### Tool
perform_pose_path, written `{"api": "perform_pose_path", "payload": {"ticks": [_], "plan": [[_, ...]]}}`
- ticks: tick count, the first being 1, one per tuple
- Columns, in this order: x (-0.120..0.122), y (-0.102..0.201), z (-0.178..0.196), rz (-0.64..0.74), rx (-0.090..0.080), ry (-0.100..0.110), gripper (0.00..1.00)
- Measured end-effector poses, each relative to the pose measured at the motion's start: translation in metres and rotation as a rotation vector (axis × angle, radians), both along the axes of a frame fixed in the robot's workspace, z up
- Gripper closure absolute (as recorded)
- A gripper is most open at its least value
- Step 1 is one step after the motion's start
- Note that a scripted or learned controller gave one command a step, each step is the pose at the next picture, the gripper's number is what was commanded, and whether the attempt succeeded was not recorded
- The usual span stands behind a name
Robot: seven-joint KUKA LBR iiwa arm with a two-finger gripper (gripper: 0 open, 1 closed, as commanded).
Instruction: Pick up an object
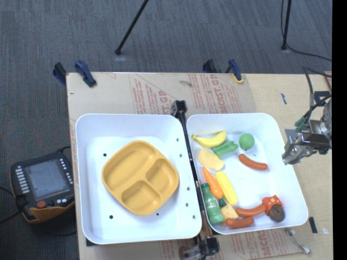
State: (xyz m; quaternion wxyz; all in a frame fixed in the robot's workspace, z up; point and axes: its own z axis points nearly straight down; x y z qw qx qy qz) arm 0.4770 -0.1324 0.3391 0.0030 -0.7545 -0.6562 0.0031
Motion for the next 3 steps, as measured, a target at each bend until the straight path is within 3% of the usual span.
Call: {"api": "perform_pose_path", "payload": {"ticks": [1, 3], "plan": [[-0.001, -0.018, -0.058, 0.004, 0.002, 0.001, 1.00], [0.002, -0.017, -0.045, 0.007, 0.005, 0.017, 1.00]]}}
